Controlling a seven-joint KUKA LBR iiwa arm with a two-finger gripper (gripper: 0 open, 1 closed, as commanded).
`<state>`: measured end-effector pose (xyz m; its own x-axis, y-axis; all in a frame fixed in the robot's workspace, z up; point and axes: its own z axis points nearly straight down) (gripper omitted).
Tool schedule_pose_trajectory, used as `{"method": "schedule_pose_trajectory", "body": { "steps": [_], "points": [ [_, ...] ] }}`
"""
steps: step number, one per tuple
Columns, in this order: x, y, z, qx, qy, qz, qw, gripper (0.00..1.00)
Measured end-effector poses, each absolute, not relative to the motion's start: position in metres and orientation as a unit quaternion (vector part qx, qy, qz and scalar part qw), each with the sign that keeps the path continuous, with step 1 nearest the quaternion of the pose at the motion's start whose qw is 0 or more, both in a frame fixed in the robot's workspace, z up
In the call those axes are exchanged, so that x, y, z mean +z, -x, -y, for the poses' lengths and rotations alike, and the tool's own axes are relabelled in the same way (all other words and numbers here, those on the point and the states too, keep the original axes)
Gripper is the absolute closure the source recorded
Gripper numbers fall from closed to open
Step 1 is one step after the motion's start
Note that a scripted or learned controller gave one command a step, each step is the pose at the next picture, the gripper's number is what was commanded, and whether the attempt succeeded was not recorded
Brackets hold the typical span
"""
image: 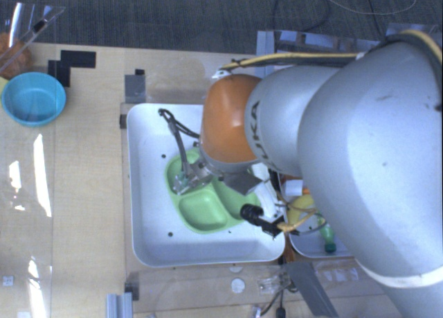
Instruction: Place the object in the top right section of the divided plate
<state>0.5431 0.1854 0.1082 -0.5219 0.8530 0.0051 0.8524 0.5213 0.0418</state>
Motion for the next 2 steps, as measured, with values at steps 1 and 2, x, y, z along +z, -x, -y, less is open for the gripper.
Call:
{"method": "schedule_pose_trajectory", "body": {
  "steps": [1, 2],
  "points": [
    [0.1082, -0.5431, -0.1855, 0.0195, -0.489, -0.872, 0.008, 0.00],
    [0.1082, -0.5430, -0.1855, 0.0195, -0.489, -0.872, 0.008, 0.00]
  ]
}}
